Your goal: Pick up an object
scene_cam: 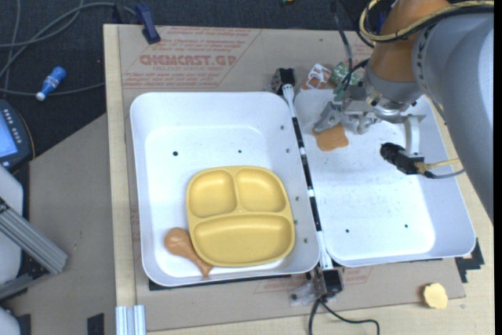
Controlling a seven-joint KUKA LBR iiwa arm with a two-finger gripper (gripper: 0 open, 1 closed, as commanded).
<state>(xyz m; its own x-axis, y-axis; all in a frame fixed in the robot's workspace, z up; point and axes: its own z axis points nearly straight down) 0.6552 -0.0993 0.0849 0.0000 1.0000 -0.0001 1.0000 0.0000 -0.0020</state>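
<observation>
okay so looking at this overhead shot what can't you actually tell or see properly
- Tool: grip on the orange piece is unclear; the wrist hides the contact.
- Chicken leg: partly under the yellow tray.
- Right bin: far corner covered by the arm.
- Items behind the bins: too small to identify.

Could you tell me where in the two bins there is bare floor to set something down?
Left bin: the strip behind the yellow tray. Right bin: the near half, below the claw. Crowded: the right bin's far end, around the orange piece.

Grey arm (459, 59) reaching in from right, orange band (408, 31) sitting above wrist, gripper (357, 121) pointing downward, wrist bending leftward, finger state undetermined.
</observation>
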